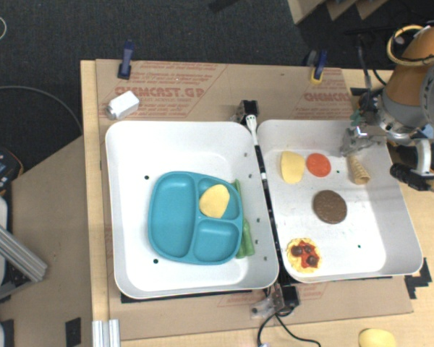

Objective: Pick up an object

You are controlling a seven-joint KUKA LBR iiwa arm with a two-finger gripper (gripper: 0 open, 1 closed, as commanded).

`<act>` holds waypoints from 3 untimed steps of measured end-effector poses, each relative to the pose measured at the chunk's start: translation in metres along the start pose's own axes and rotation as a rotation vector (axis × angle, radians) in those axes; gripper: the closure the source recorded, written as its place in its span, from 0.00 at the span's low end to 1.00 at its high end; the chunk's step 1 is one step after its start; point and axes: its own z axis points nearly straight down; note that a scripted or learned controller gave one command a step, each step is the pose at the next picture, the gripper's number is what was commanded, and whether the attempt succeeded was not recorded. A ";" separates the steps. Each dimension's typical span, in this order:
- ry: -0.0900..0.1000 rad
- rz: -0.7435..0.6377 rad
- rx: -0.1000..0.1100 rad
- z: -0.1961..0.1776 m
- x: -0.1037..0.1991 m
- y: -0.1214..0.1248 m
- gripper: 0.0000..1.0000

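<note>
The right bin (390, 223) holds a pale yellow piece (292, 167), an orange-red disc (318, 165), a tan ridged cone (358, 170), a dark brown disc (330, 207) and a small yellow round with red toppings (304, 255). My gripper (356, 139) hangs over the far right part of this bin, just above the tan cone's upper end and right of the orange-red disc. Whether it touches the cone is unclear. The grey arm with its orange band (412, 56) enters from the upper right.
The left bin (130, 194) carries a blue divided tray (184, 219) with a yellow piece (215, 201) in one compartment and a green strip (244, 233) along its right side. A white block (123, 105) and two blue clamps lie on the cardboard behind.
</note>
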 end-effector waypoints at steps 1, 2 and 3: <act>0.001 -0.002 0.003 0.000 0.001 0.000 1.00; 0.001 -0.002 0.003 0.000 0.001 0.000 1.00; 0.001 -0.002 0.003 0.000 0.001 0.000 1.00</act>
